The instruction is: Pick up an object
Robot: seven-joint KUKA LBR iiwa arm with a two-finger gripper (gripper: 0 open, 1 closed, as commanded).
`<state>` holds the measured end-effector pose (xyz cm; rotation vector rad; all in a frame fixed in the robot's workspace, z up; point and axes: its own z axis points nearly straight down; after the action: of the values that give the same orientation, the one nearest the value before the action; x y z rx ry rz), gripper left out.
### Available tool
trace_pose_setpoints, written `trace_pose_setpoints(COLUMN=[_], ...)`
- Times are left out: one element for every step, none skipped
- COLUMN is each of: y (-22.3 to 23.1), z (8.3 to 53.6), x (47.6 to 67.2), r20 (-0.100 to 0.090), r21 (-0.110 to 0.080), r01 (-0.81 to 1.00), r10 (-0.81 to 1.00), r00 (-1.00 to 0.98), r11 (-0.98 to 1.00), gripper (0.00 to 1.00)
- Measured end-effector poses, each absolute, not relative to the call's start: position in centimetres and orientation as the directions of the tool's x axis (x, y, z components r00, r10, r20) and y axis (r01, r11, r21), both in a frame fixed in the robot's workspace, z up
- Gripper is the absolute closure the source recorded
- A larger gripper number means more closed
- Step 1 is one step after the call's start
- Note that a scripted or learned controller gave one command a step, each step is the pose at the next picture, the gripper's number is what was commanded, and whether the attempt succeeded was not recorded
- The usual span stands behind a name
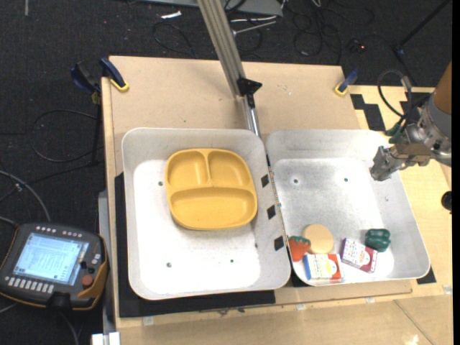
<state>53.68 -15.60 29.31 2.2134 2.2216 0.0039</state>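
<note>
Here, saw the hand of the grey arm poised above the right bin, close to that bin's right rim and toward its far half. Could not tell whether open or closed, the view being too small and dark there. Made out nothing gripped.

Found the pickable things well apart from the hand, all bunched in the near corner of the right bin. Noted a round tan disc with a small red-orange piece touching it on the left. Just in front of the disc, spotted a little white carton with blue and orange print. Beside that, to the right, saw a small pink and white box, and next to it again a dark green lump nearest the right rim.

In the left bin, found a yellow divided plate lying flat, toward the far half.

Also noted a slanted metal pole ending where the two bins meet, yellow clamps at the far corners of the tabletop, and a teach pendant with a lit screen on the dark floor at lower left.
</note>
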Motion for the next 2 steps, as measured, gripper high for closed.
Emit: trace_pose_setpoints(y=[-11.4, -5.9], z=[28.4, 26.7], x=[54.3, 55.5], r20=[0.001, 0.002], r21=[0.000, -0.002], r01=[1.000, 1.000], r10=[1.000, 1.000], r00=[-0.007, -0.008], r11=[0.007, 0.008], gripper=[1.00, 1.00])
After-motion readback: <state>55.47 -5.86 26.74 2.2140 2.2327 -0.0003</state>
